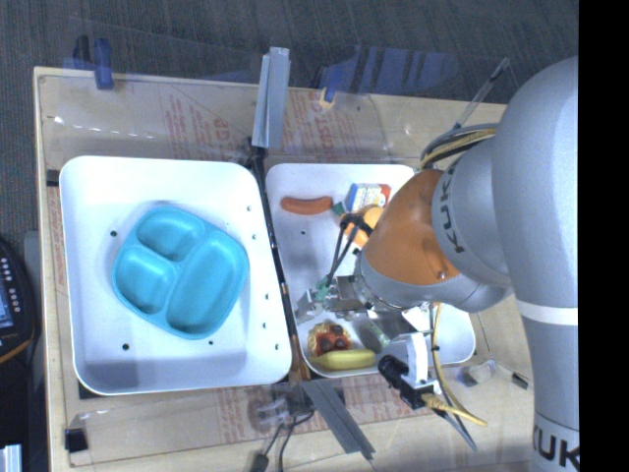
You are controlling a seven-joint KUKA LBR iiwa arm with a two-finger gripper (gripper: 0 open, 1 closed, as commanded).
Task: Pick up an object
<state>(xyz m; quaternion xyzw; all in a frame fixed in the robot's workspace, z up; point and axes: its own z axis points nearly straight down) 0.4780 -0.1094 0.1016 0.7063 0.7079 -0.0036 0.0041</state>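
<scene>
Since the small round toy pizza slice with dark toppings (331, 338) and the yellow plastic banana (344, 359) lie touching at the near end of the right-hand white bin (295, 187), just below the gripper (334, 298), a straight descent onto one alone seems wise. Whether it is apart or closed, I cannot tell.

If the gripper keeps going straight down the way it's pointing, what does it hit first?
Probably the floor of the right bin, or the small clutter beside the pizza slice. The gripper points down into that bin, but depth is unclear from above.
</scene>
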